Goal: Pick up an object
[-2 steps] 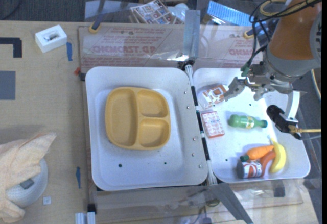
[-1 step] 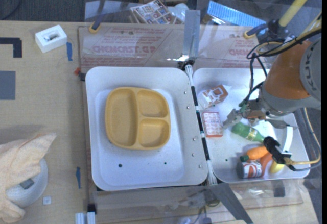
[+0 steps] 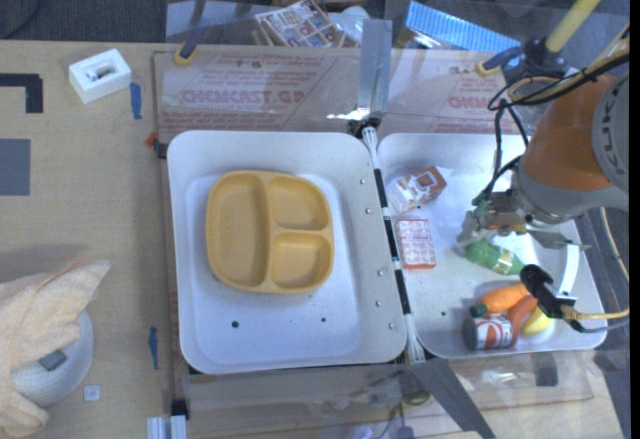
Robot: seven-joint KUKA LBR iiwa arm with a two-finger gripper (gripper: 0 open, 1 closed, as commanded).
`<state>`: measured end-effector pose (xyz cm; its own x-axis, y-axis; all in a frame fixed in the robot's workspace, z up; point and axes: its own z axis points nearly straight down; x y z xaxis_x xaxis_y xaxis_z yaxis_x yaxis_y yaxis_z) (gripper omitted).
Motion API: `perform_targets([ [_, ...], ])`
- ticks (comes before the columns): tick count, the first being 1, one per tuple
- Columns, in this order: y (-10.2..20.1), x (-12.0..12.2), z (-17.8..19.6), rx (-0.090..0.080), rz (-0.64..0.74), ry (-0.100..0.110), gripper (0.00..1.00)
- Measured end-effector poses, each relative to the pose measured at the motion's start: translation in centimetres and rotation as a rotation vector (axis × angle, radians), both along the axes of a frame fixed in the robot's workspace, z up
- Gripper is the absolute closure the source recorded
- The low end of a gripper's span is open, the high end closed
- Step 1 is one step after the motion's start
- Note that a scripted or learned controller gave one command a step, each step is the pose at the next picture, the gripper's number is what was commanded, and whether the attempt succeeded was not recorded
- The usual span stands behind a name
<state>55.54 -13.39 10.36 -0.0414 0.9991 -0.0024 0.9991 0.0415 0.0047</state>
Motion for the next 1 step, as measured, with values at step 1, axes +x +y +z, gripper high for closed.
perform_targets([
  [1, 6.57, 1.26, 9.58, 0.001, 0.084, 0.003, 1.0],
])
